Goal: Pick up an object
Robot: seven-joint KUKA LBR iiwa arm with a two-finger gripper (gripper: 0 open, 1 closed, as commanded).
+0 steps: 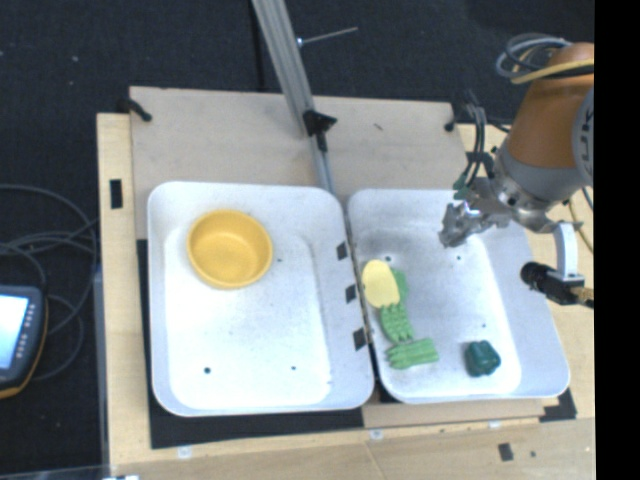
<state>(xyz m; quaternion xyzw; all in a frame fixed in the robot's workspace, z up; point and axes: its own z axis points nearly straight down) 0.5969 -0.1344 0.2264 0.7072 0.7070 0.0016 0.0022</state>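
Note:
My gripper (pixel 455 231) hangs over the upper part of the right bin (pixel 520 298), well above and to the right of the objects. A pale yellow rounded object (pixel 379 284) lies against the bin's left wall on a green ridged piece (pixel 396 318). A second green ridged piece (pixel 412 354) lies just below. A dark green block (pixel 482 358) rests near the bin's lower right. In the left bin (pixel 300 358) sits a yellow bowl (pixel 231 248). Nothing shows between my gripper's fingers.
A slanted metal pole (pixel 290 68) rises from behind the bins where they meet. Black clips (pixel 352 293) sit along the divider between the bins. A black knob (pixel 545 280) juts out at the right bin's right rim.

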